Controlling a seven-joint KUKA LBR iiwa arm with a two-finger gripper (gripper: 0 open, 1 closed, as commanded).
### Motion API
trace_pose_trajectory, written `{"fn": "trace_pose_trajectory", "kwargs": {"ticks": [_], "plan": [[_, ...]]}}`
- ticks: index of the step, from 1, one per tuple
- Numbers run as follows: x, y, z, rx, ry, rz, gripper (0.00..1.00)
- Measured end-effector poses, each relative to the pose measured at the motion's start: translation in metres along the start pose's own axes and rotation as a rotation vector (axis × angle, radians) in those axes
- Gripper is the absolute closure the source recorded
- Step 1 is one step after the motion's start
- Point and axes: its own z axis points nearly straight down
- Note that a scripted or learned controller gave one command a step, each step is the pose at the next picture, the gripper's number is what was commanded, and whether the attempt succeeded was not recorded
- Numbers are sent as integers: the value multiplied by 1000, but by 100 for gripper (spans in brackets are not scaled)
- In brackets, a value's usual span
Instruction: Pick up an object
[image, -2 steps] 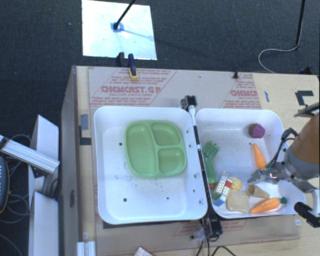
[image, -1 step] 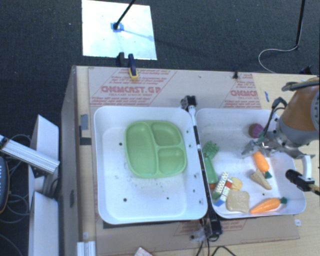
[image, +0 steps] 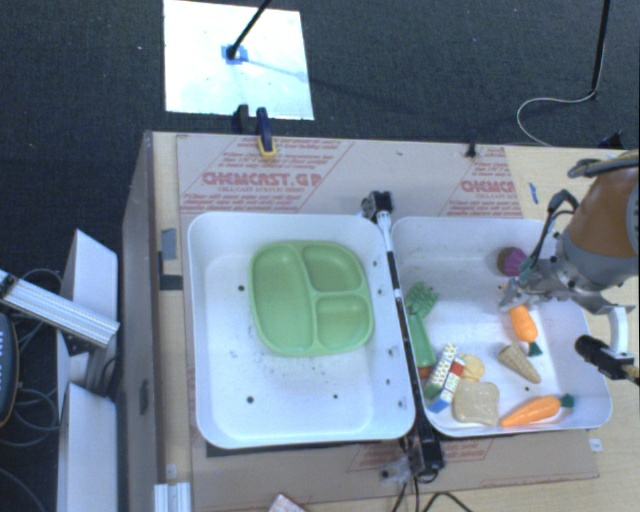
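The right bin (image: 470, 240) holds several toys. A small orange carrot (image: 522, 323) lies near its right wall, with a purple round piece (image: 512, 262) behind it. A tan cone (image: 518, 362), a larger carrot (image: 535, 410), a toast slice (image: 476, 400), a coloured block stack (image: 445, 372) and a green hand-shaped toy (image: 420, 318) lie toward the front and left. My gripper (image: 516, 293) hangs low over the right side of this bin, just above the small carrot and beside the purple piece. The arm's orange band (image: 605, 215) sits above it.
The left bin (image: 230, 400) bears a green divided plate (image: 310, 298). A black clamp rail (image: 395, 290) runs between the bins. A black bracket (image: 605, 357) sticks in at the right bin's right rim. Cables hang at the far right.
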Motion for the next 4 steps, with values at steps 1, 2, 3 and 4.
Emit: {"fn": "trace_pose_trajectory", "kwargs": {"ticks": [1,2,3,4], "plan": [[78,-19,-97,3,2,1,100],[113,-87,-118,5,2,3,100],[144,-90,-143,4,2,1,100],[162,-90,-151,4,2,1,100]]}}
